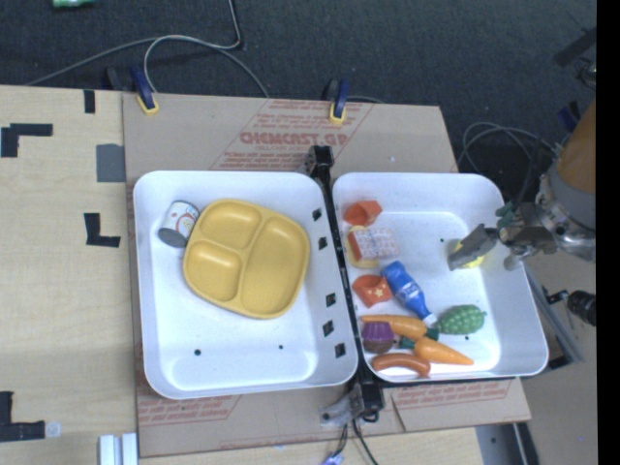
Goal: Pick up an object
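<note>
The gripper (472,249) was seen over the right side of the right bin (436,187), with a small yellow object (469,258) grasped between its fingers. To its left in that bin, a blue bottle (406,292), a green toy (461,319) and a carrot (441,351) were laid near one another. A yellow divided plate (245,257) was seated in the left bin (232,371), beside a small can (178,223).

Robotics lab, cardboard sheet (291,139) clamped to a bench, two white bins (155,289), loose cables (194,42), carpet floor (407,27)
</note>
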Robot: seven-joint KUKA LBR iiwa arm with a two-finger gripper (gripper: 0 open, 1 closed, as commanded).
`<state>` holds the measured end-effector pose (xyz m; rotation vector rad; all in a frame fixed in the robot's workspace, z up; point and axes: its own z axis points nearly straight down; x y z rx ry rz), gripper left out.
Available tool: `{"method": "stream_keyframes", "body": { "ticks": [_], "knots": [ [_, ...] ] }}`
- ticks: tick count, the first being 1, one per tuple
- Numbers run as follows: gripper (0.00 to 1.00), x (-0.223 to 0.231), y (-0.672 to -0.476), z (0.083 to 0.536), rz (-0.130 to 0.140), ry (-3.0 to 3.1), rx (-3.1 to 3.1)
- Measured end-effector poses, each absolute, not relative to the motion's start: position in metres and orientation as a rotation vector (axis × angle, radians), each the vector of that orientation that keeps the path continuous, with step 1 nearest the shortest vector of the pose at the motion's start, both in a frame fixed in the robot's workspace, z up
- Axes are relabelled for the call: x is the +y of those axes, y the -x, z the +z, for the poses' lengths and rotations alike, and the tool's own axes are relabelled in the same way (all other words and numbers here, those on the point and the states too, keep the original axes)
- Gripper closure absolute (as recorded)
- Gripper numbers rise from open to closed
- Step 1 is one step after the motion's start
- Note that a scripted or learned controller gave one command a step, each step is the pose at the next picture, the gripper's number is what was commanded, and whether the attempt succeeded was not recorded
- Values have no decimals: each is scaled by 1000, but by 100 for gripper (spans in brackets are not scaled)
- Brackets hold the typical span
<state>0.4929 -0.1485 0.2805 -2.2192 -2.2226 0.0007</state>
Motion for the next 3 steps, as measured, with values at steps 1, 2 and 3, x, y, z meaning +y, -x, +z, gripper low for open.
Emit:
{"method": "stream_keyframes", "body": {
  "ticks": [1, 2, 3],
  "knots": [
    [0, -102, -483, 167, 3, 2217, -2220],
    [0, -119, -500, 86, -3, 2222, -2223],
    [0, -94, -577, 86, -5, 2221, -2227]
  ]
}}
